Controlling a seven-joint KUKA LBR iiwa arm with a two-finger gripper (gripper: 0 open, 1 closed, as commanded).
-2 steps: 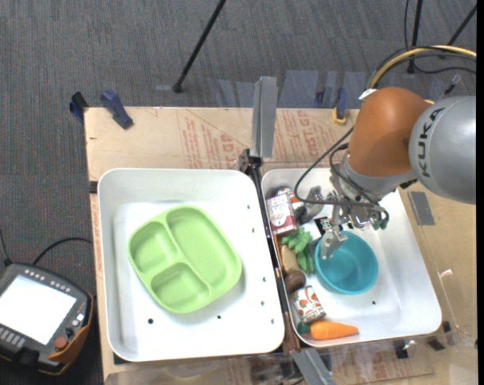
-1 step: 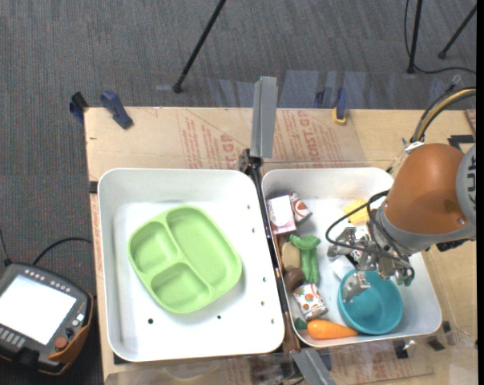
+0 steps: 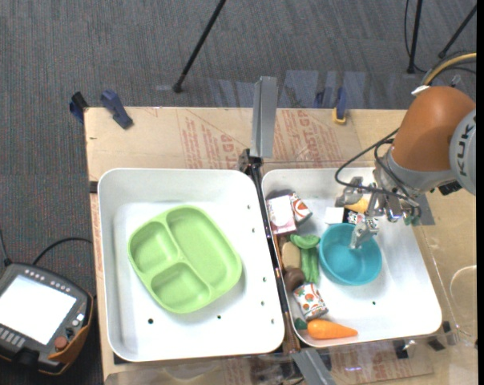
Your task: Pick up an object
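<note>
You are in the approach step: your claw hangs over the right bin, its tip low above the far rim of the blue bowl, and nothing that could be called a catch shows under it. How wide the claw stands you cannot tell from this slant, since the wrist hardware covers it. The choice of thing to lift is open, and the bowl is the nearest, lying directly beneath and slightly to the camera's left of the claw. Just behind the claw, by the wrist, sits a small yellow item, partly hidden. Well to the claw's left, packed along the bin's inner wall, lie a red-and-white carton, a green pepper, a brown potato and a small printed can; an orange carrot rests at the near edge. The green divided plate lies alone in the left bin, far off. My judgement: the next move calls for a straight descent so one finger lands inside the bowl's rim and one outside, then a close and a lift. Expect the rim to slip, being thin and smooth.
</note>
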